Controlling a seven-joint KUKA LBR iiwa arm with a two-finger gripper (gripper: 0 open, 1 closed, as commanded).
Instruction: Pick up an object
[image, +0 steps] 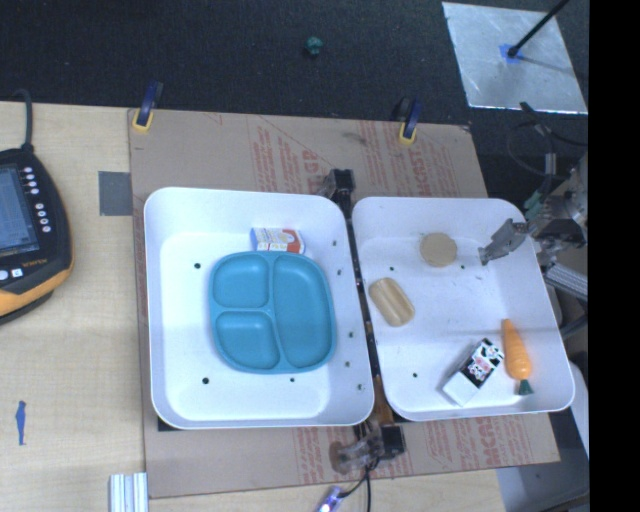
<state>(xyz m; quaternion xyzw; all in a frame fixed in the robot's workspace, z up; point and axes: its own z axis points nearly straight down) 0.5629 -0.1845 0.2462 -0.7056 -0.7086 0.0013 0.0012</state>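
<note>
On the bench, 2 white bins (452, 212) are seen, and the gripper (497, 247), apparently holding nothing, is positioned near the right bin's upper right corner beside the round cookie (438, 249), probably the chosen target.

Blue plate (272, 310); orange carrot (516, 350); tan cookie (438, 249); black-and-white cow-patterned carton (473, 371); white bins (170, 400).

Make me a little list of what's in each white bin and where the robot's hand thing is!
left bin: blue divided plate, small red and white box
right bin: round tan disc, bread roll, carrot, black and white carton
end effector: over right bin's far right corner, beside the disc, holding nothing visible
bench side: orange-edged control pendant
</note>
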